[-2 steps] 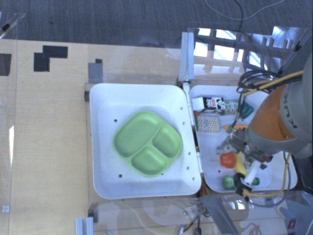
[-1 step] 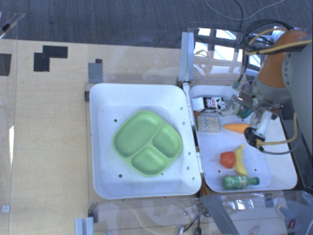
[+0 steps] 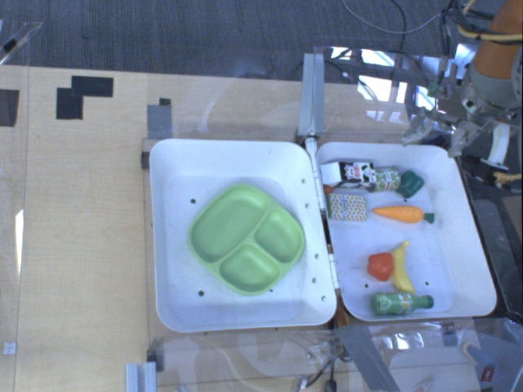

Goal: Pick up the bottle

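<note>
A small green bottle (image 3: 400, 303) with a dark green cap lies on its side near the front edge of the right bin (image 3: 470, 243), cap pointing right. The gripper (image 3: 448, 131) hangs over the bin's far right corner, under the arm's orange band (image 3: 498, 55). It is far from the bottle, roughly the bin's whole depth away. Nothing is seen in its grasp.
The right bin also holds a cow-print carton (image 3: 357, 172), a dark green object (image 3: 411, 184), a patterned box (image 3: 349, 207), a carrot (image 3: 400, 214), a red tomato (image 3: 380, 265) and a banana (image 3: 400, 269) just behind the bottle. A green divided plate (image 3: 248, 237) lies in the left bin (image 3: 172, 186).
</note>
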{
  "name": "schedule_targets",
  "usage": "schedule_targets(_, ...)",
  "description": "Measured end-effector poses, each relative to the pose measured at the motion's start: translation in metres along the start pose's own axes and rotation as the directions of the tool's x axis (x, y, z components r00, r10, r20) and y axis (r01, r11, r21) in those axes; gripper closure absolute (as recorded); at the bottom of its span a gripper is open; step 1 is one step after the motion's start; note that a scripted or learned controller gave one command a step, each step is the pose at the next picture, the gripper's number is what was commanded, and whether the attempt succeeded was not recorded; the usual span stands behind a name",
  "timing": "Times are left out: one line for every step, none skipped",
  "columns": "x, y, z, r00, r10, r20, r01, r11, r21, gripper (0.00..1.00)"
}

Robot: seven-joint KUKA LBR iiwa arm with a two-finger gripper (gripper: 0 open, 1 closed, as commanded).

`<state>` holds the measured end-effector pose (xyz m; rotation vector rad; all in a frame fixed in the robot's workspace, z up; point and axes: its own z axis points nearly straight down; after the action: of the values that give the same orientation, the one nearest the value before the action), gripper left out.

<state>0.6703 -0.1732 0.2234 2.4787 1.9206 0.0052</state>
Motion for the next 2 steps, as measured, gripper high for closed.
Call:
schedule_targets(-0.01,0.002,0.133,0.96,-0.281,0.0,0.281,0.96,0.0,0.0)
schedule_targets(-0.038,-0.082,0.134,0.936,-0.353,0.0,0.353,0.936,-0.003,0.0)
